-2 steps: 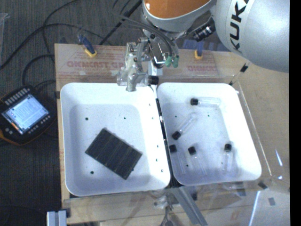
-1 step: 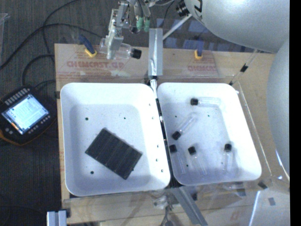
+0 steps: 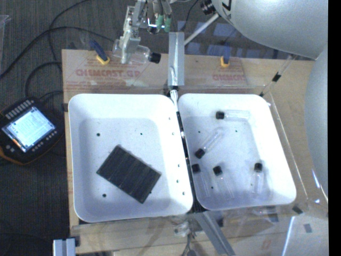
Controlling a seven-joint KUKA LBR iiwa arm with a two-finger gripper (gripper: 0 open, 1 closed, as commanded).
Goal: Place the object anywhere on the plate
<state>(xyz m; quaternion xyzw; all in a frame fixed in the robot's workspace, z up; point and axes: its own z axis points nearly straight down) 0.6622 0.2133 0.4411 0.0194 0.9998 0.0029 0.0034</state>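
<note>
Grey and blurred, the arm point(image 3: 266, 15) looms in the upper right corner, cut off by the top and right edges of the frame, and it covers part of the right side of the bench point(image 3: 80, 71). At the top edge the hand point(image 3: 153, 19) is small, tangled among cables and partly cropped, so I cannot tell whether it is apart or together. It hangs beyond the far rims of the 2 bins, over the back strip of the bench, roughly in line with the seam between them.

The right bin point(image 3: 277, 143) holds clear vials point(image 3: 210, 142) with black caps. 5 caps can be counted, but the clear bodies are nearly lost against the white floor, so some caps may be lying loose. 1 vial lies near the far wall, 1 slants near the left wall, 2 caps sit just in front of that one, and 1 vial lies toward the near right corner. All of them are well apart from the hand, lower in the view and to its right. The dark ribbed plate point(image 3: 128, 174) lies askew on the floor of the left bin point(image 3: 80, 143).
</note>
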